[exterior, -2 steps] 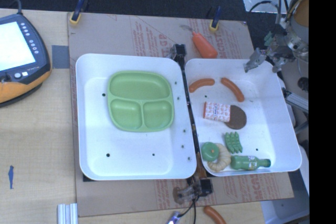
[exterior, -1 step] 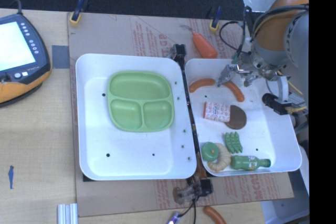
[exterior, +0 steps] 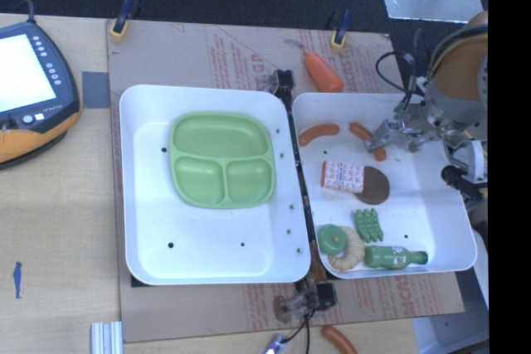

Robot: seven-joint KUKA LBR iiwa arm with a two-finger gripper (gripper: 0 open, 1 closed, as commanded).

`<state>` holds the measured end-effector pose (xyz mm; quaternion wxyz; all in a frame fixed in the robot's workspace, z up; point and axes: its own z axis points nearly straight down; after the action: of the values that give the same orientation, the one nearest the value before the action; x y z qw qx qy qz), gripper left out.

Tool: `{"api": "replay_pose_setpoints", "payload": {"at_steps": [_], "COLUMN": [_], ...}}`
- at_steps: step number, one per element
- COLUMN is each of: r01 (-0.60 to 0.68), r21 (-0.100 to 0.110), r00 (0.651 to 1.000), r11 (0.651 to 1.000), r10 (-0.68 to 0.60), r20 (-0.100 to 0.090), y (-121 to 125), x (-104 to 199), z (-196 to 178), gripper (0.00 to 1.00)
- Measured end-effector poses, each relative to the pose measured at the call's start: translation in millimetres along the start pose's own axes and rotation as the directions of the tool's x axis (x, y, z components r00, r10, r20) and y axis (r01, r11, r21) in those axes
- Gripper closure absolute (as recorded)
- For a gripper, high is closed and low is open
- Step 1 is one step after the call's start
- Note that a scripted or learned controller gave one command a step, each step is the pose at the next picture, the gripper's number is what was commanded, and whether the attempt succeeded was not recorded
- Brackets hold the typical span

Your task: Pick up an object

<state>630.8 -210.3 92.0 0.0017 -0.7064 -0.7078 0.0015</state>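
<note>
Two white bins sit side by side on the counter (exterior: pixel 66 203). The left bin (exterior: pixel 145 253) has a green tray (exterior: pixel 222 159) lying flat in it. The right bin (exterior: pixel 444 220) holds the toy food: a long sausage (exterior: pixel 319 133), a short sausage (exterior: pixel 365 135), a red and white packet (exterior: pixel 342 176), a brown cookie (exterior: pixel 375 185), a green bottle (exterior: pixel 395 257) and a green round toy (exterior: pixel 333 240). The tool (exterior: pixel 390 137) is at the far side of the right bin, low and just beside the short sausage. It may be going for that one. I cannot tell if the tool is wide or narrow. Nothing looks held.
</note>
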Motion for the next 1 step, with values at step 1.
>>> {"api": "replay_pose_setpoints", "payload": {"at_steps": [1], "r01": [0.004], "r21": [-0.002], "r00": [1.0], "r11": [1.0], "r10": [-0.004], "r20": [0.002], "y": [15.9], "x": [49.5], "z": [-0.2], "gripper": [0.0]}}
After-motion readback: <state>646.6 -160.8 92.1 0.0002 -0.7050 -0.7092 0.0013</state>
